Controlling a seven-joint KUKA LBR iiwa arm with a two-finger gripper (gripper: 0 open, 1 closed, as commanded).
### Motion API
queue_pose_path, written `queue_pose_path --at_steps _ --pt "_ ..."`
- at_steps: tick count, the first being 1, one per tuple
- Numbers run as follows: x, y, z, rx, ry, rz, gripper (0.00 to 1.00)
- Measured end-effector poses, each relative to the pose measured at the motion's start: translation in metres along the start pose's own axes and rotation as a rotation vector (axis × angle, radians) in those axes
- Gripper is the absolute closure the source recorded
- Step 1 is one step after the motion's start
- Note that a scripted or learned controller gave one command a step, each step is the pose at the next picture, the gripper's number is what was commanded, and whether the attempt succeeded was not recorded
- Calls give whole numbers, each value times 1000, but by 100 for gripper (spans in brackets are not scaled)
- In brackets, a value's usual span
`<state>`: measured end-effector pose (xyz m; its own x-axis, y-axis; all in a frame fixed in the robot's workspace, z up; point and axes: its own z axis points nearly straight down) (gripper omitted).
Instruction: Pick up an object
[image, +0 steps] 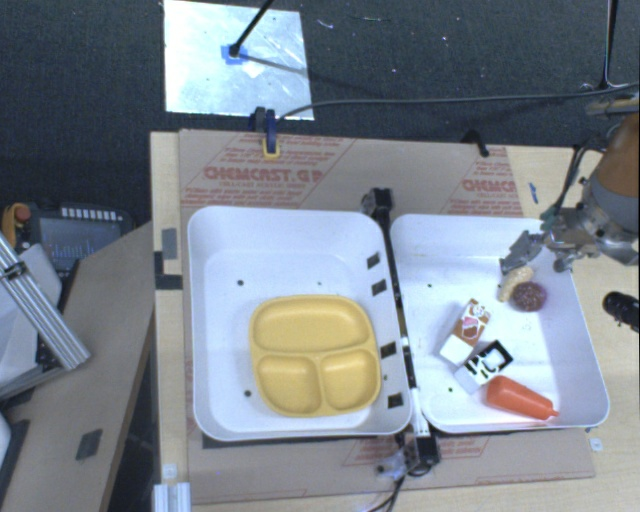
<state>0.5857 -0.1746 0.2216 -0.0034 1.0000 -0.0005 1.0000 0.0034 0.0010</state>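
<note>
I'm seeing the gripper (519, 262) hovering at right of frame, beside the round maroon object (528, 296); whether it's clenched, I can't tell.

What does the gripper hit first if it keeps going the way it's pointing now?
Likely the small round reddish object. The gripper hangs just above it at the right bin's far right, fingers angled down and left. Height isn't clear from this single view; it could pass it and meet the bin floor.
</note>
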Motion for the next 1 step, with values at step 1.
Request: queue_pose_path --at_steps 1 --pt "-8 -2 46 2 0 3 0"
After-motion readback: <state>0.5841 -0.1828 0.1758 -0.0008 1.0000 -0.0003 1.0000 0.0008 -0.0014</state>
